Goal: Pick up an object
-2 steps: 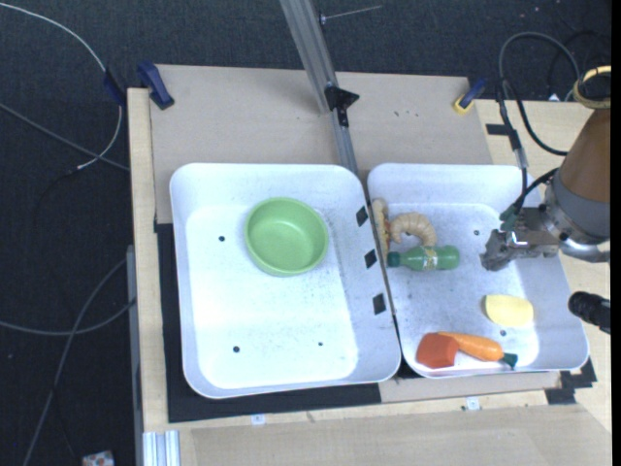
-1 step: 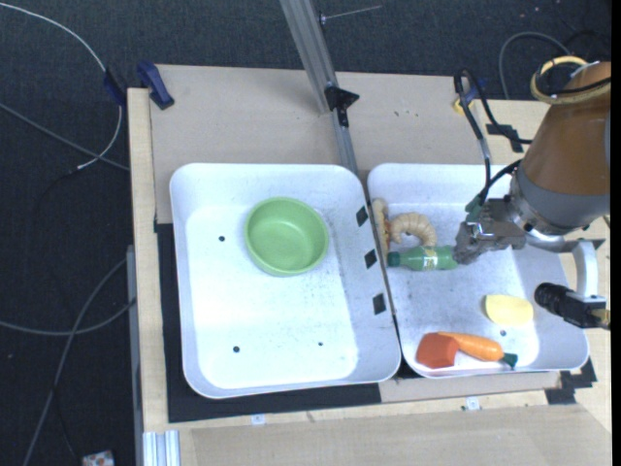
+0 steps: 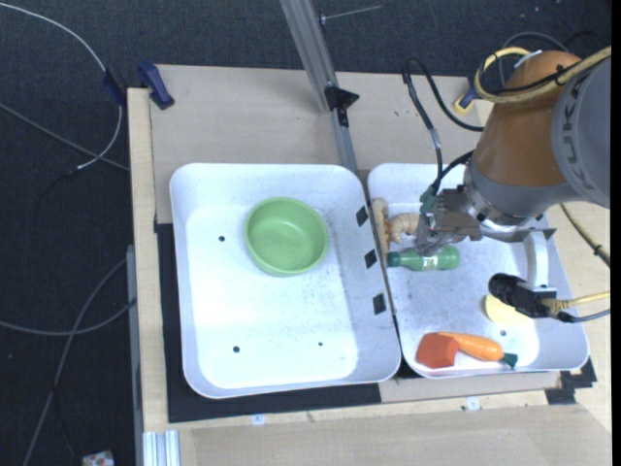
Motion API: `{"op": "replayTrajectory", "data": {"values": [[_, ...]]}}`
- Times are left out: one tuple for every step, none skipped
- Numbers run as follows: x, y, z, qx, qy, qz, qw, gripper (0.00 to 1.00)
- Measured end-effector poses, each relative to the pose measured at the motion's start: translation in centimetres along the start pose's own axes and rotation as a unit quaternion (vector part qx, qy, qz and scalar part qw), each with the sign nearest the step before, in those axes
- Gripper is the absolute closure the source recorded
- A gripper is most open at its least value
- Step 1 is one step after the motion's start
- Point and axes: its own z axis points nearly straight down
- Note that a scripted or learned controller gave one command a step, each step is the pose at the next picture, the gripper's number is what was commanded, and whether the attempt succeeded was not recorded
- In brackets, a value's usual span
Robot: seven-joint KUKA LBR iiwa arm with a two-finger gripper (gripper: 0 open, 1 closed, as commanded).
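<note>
The pale wooden bench [image 3: 252, 115] stands on dark carpet [image 3: 58, 212]. The gripper [image 3: 434, 233] hangs just above a green plastic bottle [image 3: 427, 258]; jaws' opening cannot be told.

Green bottle [image 3: 427, 258] lying on its side, near the upper left of the right bin [image 3: 456, 309], cap pointing left.

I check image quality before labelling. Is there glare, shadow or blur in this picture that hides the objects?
Camera view: light is even, the white bins look bright but no glare hides anything; the green bowl and carrot are sharp; the arm shades the spot around the gripper and green bottle, so detail there is soft.
</note>
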Motion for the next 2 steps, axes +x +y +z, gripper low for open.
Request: {"op": "replayTrajectory", "data": {"values": [[6.5,0.4,-0.4,0.001,0.001,0.000,1.0000,1.00],[12.2,0.8,-2.0,0.001,0.002,0.000,1.0000,1.00]]}}
